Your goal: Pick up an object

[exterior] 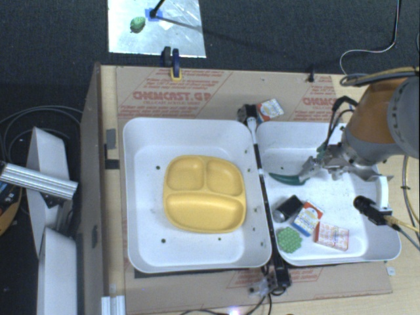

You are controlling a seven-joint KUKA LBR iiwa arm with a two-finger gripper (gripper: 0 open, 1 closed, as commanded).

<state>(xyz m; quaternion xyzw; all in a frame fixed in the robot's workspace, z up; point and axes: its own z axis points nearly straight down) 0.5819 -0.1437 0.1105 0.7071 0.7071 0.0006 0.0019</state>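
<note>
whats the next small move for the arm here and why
Probably a short descent onto the teal curved object. The gripper sits over the right bin, right at that object's end, with nothing visible between its fingers. The other items lie farther toward the bin's front.

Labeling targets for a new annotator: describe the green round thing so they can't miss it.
Start at the right bin, the one the arm reaches into. Along its near edge, beside the divider between the bins, lies a green disc. It is the only round green item there; the neighbours are a dark cylinder and flat printed packets.
</note>
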